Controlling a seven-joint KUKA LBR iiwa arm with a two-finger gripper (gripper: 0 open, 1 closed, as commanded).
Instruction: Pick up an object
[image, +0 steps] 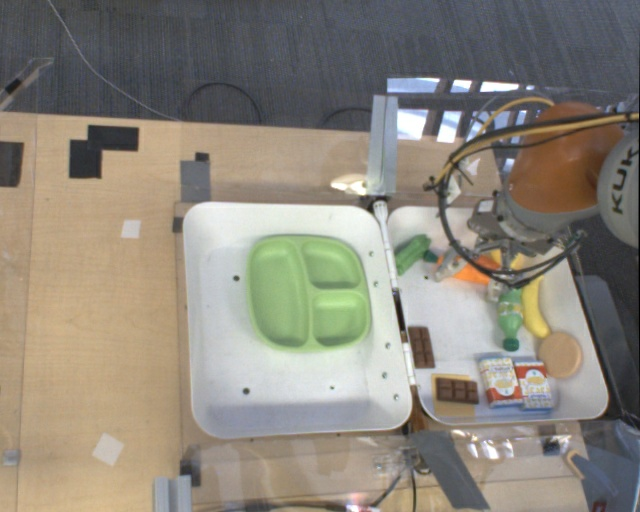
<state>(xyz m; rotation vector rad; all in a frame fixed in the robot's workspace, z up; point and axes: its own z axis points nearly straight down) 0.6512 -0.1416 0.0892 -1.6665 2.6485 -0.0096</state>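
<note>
Hanging over the upper part of the right bin (590, 400), the end effector (505, 262) sits below the arm's orange band and a tangle of black and yellow cables; whether it is open or closed cannot be told, since the wrist hides it from above. Just beneath it lie several toy foods. A yellow banana (536, 308) runs nearly top to bottom of the frame, slightly curved, smooth and plastic-looking. Beside it on the left a small green bottle (509, 320) lies with its long axis also close to vertical in the frame, its darker cap pointing toward the bottom. An orange carrot-like piece (468, 270) stretches left to right under the cables, and a green vegetable (411, 250) lies tilted near the bin's upper left corner. Lower in the bin rest a round tan cookie (561, 353), two small printed cartons (516, 383) side by side, and two flat brown chocolate bars (456, 389), one upright along the left wall. In the left bin (215, 400) sits a glossy light green divided plate (306, 292) with three compartments. Both bins rest on a pale wooden table (90, 330).
</note>
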